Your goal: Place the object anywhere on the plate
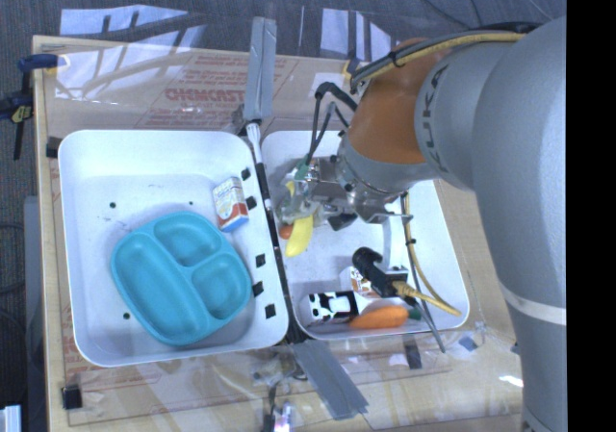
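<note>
Grey arm (510,132) overhangs right bin (443,228), gripper (300,201) low with yellow banana-like object (298,236) just below it, grip state cannot tell; risk: object slips or snags divider before reaching blue plate (183,276) leftward.

The bench (144,69) bears two white bins (87,180) side by side.

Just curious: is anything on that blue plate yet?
No. The blue plate shows bare sections; the small carton sits beside it.
</note>
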Motion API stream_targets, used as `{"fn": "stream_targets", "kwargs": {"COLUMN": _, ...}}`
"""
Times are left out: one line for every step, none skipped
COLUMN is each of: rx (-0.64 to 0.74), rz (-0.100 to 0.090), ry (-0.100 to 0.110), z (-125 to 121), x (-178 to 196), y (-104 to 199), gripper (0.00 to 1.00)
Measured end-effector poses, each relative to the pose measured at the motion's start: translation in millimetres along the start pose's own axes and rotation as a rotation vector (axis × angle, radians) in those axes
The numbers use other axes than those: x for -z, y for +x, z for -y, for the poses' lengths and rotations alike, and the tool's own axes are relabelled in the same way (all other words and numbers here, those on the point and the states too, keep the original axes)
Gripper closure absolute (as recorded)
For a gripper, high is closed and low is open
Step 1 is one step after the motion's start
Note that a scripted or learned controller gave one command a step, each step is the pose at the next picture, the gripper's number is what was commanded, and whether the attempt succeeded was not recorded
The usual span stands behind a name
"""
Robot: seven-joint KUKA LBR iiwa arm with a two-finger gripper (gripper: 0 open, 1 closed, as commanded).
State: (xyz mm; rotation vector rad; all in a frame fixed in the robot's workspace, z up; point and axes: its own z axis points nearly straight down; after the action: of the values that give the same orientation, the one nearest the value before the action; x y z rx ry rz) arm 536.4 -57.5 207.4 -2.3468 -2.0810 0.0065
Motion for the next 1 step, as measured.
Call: {"fn": "stream_targets", "kwargs": {"rx": 0.312, "rz": 0.001, "ry": 0.0, "z": -1.6, "x": -16.6, "y": 84.2, "gripper": 1.0}}
